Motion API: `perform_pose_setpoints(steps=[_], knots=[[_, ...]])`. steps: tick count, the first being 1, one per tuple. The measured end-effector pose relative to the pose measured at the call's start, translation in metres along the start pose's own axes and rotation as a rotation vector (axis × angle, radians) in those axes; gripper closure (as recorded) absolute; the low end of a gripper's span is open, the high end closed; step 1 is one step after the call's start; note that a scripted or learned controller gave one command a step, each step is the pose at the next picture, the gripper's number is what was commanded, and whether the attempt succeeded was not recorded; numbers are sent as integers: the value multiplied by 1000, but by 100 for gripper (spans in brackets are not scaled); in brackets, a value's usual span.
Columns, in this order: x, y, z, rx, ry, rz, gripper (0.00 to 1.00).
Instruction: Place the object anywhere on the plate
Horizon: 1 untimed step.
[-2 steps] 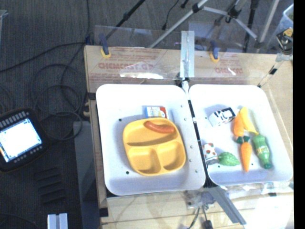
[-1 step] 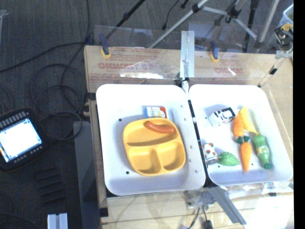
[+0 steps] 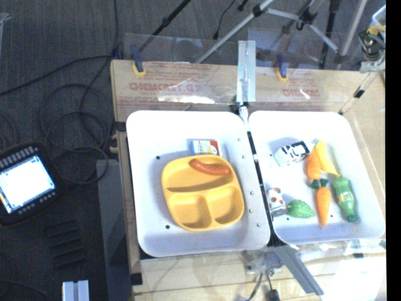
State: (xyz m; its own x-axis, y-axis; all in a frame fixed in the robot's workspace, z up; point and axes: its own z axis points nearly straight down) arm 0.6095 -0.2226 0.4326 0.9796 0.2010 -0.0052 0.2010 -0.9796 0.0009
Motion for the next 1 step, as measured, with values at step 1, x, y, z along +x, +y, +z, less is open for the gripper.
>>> perform_pose_setpoints(steps=[1], knots=[[11, 2, 0, 0, 0, 0, 0]])
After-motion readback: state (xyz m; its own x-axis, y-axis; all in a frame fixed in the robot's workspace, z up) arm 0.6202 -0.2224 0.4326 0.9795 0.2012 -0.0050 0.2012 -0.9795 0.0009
